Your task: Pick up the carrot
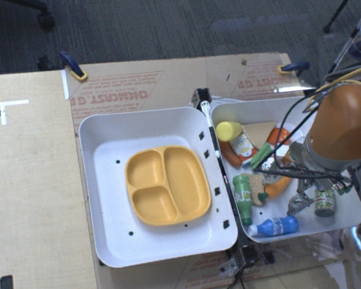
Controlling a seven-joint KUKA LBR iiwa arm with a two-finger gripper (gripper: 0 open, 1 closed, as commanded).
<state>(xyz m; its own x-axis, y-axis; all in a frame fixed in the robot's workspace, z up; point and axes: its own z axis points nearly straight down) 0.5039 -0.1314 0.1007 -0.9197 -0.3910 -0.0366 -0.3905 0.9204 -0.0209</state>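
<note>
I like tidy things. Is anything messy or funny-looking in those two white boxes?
Yes. The right bin is a jumble: a green bottle, a blue bottle and the carrot lie on their sides, crowded together. The yellow tray in the left bin sits neatly.

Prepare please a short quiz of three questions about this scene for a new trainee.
1. True or false: the yellow divided plate lies in the left bin.
2. Which bin holds the carrot? A) left B) right
3. Fill in: the blue bottle lies near the ___ edge of the right bin.

Key: 1 true. 2 B; the carrot lies among the clutter, beside the green bottle, under the arm. 3 near (bottom in the camera view).
</note>
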